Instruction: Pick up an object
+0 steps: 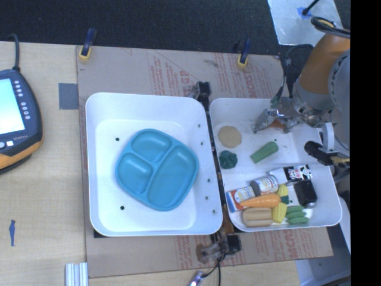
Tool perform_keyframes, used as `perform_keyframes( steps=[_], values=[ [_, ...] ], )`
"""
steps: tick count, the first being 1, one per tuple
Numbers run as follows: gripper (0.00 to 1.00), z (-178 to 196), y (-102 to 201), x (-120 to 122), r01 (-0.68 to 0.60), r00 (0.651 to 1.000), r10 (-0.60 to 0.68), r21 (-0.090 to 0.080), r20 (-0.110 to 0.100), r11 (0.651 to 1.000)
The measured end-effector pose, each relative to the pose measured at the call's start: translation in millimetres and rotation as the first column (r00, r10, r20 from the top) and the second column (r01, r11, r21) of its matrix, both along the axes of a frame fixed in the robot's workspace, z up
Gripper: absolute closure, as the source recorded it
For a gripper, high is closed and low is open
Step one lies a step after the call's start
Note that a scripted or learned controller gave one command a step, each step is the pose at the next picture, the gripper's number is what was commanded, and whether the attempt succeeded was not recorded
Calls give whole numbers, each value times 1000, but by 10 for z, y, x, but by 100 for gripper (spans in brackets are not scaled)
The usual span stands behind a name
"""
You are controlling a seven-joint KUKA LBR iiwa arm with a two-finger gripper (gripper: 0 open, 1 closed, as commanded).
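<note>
Over the right bin, gripper hangs above the toys

Above the right bin [333,216], the gripper [266,123] hovers with fingers spread and nothing between them. Just below lie a green block [264,152], a tan disc [230,137] and a carrot [260,202]; a blue plate [157,169] sits in the left bin [98,115]

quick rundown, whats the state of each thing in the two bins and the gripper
blue divided plate: lying flat, alone in the left bin
tan round piece: flat on the right bin floor
dark green lump: resting apart from the others
green cylinder: on its side
carrot: on its side in the pile
small bottle: lying down
gripper: low over the right bin, holding nothing visible
</note>
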State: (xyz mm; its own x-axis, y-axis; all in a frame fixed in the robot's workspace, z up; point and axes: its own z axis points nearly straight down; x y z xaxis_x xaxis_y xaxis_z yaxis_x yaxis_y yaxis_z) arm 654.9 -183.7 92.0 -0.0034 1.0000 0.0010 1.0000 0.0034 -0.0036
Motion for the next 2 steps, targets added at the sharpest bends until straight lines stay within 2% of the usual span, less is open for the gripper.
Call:
perform_keyframes(
  steps=[1,2],
  values=[
    [0,-5,239,-725,0,1000,0,-1,-1,1000],
    [0,0,242,-202,1,1000,-1,0,1,1000]
  ],
)
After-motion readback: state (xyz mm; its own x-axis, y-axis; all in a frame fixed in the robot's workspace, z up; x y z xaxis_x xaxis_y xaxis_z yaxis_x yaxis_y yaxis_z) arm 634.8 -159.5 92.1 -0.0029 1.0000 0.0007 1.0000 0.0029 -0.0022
